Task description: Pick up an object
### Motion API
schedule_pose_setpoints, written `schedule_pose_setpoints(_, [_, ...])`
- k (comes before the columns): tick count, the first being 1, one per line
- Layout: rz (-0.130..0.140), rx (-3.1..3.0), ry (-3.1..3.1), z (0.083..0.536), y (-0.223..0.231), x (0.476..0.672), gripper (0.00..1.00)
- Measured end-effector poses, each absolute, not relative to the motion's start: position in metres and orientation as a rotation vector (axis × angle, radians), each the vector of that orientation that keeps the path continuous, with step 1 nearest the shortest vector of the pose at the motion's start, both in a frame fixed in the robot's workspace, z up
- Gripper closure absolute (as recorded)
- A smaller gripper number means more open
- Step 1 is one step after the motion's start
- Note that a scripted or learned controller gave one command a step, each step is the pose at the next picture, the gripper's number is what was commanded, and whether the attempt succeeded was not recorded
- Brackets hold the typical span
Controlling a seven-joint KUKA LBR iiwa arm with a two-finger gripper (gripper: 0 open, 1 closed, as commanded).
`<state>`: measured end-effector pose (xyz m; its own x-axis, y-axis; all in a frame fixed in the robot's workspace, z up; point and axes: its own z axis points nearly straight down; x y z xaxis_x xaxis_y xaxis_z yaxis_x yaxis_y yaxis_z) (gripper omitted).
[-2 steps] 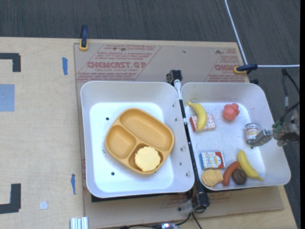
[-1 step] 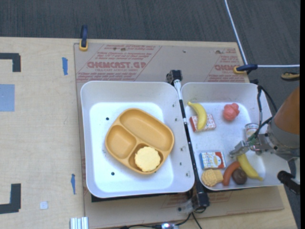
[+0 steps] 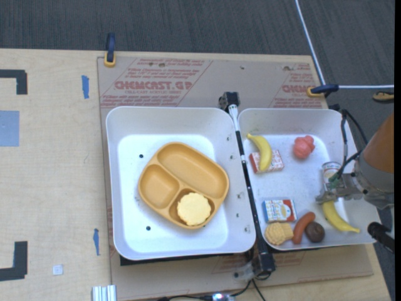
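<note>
The right bin (image 3: 294,121) holds several toy foods. A yellow banana (image 3: 263,151) lies at its back left, partly over a small red and white carton (image 3: 273,163). A red strawberry (image 3: 304,147) sits at the back. Near the front are a second carton (image 3: 279,210), a round yellow cracker (image 3: 279,232), an orange sausage (image 3: 303,226) and a brown piece (image 3: 314,232). A second banana (image 3: 339,217) lies at the front right. My gripper (image 3: 331,190) hangs low at the bin's right side, just behind this banana, next to a small silver can (image 3: 330,168).
The left bin (image 3: 125,168) holds a yellow divided plate (image 3: 188,168) with a round pale biscuit (image 3: 194,208) in its front compartment. The grey arm with its orange band (image 3: 381,152) comes in over the right bin's right wall. A black cable (image 3: 346,130) arcs above the gripper.
</note>
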<state>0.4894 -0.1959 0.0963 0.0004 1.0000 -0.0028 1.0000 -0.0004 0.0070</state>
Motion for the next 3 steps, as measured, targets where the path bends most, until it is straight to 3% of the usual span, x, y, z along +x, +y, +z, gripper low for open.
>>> schedule_pose_setpoints(1, [0.002,2.219,2.223,0.166,-0.137,0.509,1.0])
schedule_pose_setpoints(2, [0.002,2.219,2.222,0.185,-0.068,0.539,1.0])
schedule_pose_setpoints(3, [-0.001,2.222,2.222,0.199,-0.088,0.498,1.0])
